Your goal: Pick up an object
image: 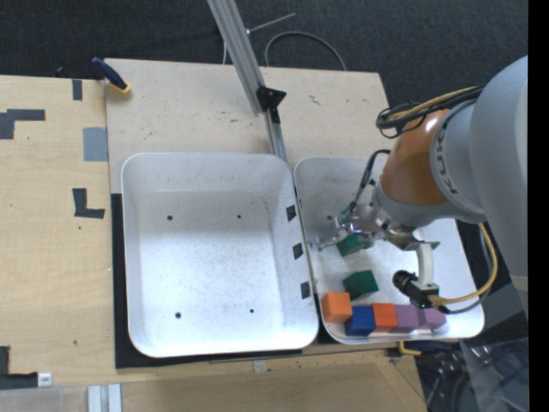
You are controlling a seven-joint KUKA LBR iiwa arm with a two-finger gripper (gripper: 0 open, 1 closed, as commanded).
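Observation:
My gripper (346, 233) hangs over the left half of the right bin (313, 178), reaching in from the right. A small dark green block (349, 246) sits between its fingertips, and the fingers look shut on it. Just below lies a second green block (361, 282). Along the bin's front wall runs a row of blocks: orange (336, 305), blue (361, 319), another orange (385, 315), purple (408, 318) and a pink one (433, 319). The arm's orange band (412, 166) and grey body cover the bin's right side.
The left bin (137, 230) stands beside the right one, with a shared raised rim between them. A slanted metal pole (244, 50) ends at the bins' back edge. A black cable (416, 290) loops near the block row.

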